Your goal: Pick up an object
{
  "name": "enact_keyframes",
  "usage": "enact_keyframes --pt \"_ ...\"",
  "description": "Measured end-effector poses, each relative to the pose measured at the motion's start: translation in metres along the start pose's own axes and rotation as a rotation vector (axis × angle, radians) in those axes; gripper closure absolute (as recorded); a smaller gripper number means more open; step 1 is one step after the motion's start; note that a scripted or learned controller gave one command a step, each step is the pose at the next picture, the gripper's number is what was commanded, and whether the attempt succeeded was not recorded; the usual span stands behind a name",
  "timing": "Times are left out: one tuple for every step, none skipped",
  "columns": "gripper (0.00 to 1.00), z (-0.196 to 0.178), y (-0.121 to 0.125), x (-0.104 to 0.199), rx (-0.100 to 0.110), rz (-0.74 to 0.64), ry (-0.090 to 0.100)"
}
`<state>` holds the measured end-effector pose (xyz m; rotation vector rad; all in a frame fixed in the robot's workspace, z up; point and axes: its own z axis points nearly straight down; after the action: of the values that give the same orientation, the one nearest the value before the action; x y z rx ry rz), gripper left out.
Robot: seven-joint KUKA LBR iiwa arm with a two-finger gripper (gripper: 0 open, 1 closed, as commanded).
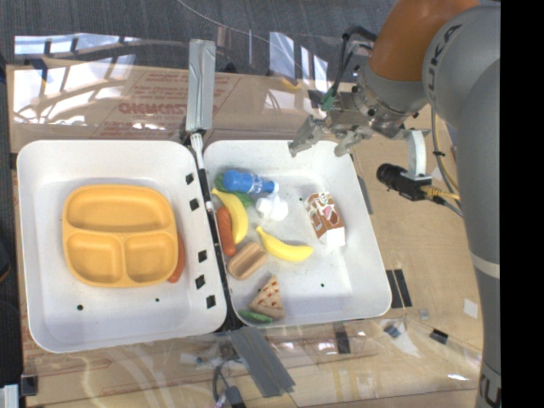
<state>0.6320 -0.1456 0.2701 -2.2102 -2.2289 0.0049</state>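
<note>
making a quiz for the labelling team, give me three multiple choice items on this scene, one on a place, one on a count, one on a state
1. Where is the yellow tray?
A. left bin
B. right bin
C. bench

2. How many bananas lie in the right bin?
A. none
B. two
C. four

3. What are the fingers doing?
A. gripping the carton
B. holding nothing, above the bin's far rim
C. pressing on the tray

Answers:
1 A, the tray sits in the left bin.
2 B, one banana lies mid-bin, another banana near the divider.
3 B, nothing is between them and the carton lies in the bin.

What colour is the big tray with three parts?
The tray is yellow-orange, seen in the camera view.
</note>
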Motion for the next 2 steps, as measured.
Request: enact_keyframes --pt "0.00 0.1463 0.0252 0.0256 -0.028 -0.121 -0.004" --pt "0.00 0.1371 0.0270 0.0321 -0.009 -0.034 -0.003"
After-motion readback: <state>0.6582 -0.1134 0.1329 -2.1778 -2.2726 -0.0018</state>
